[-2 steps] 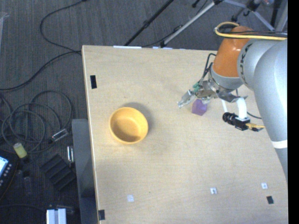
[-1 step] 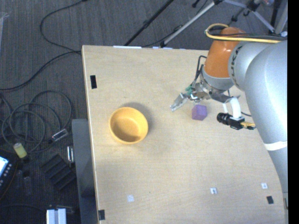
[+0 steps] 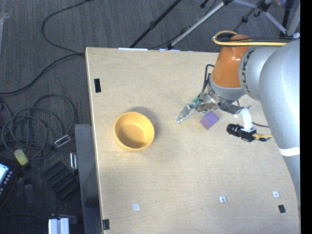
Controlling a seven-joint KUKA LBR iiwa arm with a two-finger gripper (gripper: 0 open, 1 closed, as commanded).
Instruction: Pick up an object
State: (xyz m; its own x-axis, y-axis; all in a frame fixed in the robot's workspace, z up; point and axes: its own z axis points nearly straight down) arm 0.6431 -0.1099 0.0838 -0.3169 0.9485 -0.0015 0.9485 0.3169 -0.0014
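On the table point(image 3: 161, 189), a purple block point(image 3: 209, 120) lies beside the gripper point(image 3: 187, 112), bowl point(image 3: 134, 130) well left. Jaws' state: cannot tell. Block judged light, stiff; take across flat sides.

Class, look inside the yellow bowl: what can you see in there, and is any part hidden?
The yellow bowl shows its bare yellow inner surface with nothing in it. Its near inner wall is hidden by the rim. The purple block lies apart on the bench, beside the gripper.
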